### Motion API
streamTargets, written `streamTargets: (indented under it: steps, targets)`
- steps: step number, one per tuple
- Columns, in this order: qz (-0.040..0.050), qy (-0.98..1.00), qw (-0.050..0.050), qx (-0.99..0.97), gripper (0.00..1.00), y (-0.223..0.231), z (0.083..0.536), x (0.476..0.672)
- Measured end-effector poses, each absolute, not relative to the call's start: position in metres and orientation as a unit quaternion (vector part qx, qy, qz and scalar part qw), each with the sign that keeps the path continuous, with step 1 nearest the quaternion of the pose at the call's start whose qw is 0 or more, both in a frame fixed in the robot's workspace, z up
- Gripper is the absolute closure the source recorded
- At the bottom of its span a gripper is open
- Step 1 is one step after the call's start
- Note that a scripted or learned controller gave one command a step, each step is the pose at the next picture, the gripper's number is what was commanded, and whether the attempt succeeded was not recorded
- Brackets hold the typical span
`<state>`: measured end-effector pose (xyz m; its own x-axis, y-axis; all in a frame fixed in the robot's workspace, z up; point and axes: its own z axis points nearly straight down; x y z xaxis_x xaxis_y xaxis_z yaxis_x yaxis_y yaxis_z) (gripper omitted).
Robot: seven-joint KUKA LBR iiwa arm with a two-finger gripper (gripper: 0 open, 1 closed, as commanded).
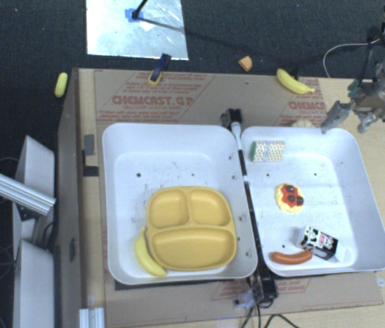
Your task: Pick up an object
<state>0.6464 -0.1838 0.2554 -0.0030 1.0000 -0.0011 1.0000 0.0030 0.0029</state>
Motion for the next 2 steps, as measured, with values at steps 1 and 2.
streamTargets:
  steps: [1, 2]
  targets:
    - [0.0005, 0.709, 0.0, 0.705, 0.0, -0.141, 0.185, 0.621]
    - [0.0003, 0.708, 0.0, 0.707, 0.0, -0.124, 0.084, 0.595]
